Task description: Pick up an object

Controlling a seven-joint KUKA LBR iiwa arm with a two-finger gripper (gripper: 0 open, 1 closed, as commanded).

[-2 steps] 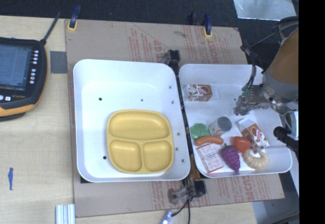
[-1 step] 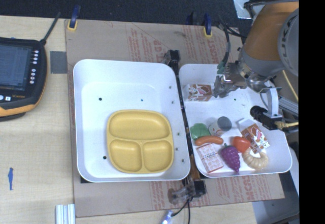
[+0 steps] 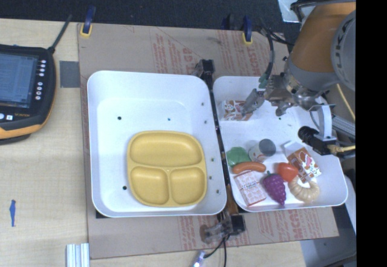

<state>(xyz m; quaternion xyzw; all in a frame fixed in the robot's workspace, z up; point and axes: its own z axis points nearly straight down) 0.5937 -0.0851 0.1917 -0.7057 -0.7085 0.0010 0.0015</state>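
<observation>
Packet [image 3: 233, 109] is touched by gripper [image 3: 249, 108] at right bin's [image 3: 338, 199] far-left corner; finger state can't be told.

Robot body: bulky rounded grey metal arm [image 3: 323, 57] w/ broad orange band [image 3: 320, 26] wrapping upper segment. Wrist section darker grey, glossy. Thin black cable loops along arm's left side, approx. from band to wrist. Small metal two-finger gripper [image 3: 253, 104] at the end, dark grey w/ lighter fittings; fine detail too blurred to read. Black bracket-like part below wrist.
</observation>
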